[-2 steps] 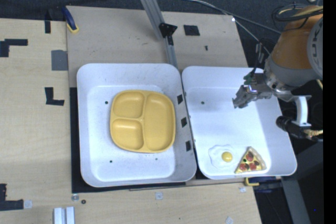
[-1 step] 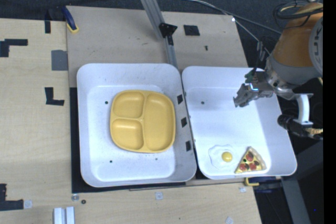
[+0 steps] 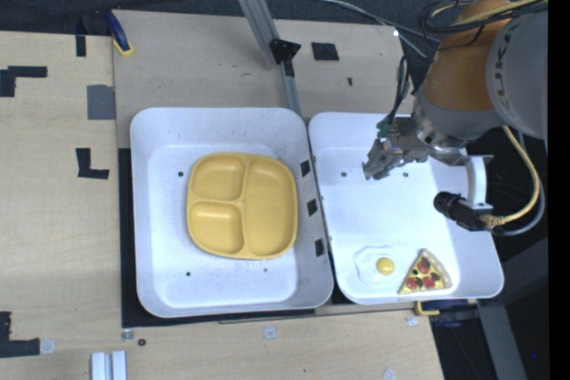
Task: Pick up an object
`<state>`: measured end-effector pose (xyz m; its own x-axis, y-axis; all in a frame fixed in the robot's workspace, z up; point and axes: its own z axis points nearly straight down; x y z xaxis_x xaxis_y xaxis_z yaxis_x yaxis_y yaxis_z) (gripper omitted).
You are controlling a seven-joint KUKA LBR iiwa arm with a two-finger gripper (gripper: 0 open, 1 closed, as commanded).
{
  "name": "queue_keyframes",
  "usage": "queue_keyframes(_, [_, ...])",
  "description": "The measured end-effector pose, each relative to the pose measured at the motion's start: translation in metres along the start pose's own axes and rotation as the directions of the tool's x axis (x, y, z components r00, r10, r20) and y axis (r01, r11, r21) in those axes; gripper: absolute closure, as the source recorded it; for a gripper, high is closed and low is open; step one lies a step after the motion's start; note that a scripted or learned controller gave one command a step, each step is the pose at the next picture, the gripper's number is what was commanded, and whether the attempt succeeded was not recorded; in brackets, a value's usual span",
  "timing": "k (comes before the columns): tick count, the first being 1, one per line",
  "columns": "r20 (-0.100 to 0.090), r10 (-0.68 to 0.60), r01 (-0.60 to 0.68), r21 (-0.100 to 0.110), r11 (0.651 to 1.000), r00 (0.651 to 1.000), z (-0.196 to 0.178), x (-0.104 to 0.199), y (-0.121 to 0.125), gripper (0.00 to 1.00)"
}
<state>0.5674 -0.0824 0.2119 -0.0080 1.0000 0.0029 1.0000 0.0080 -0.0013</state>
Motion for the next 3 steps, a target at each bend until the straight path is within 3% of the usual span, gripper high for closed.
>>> queue_keyframes(3, [0.002, 0.001, -0.001, 0.0, 1.0, 1.0, -0.009, 0.155, -0.003, 1.0])
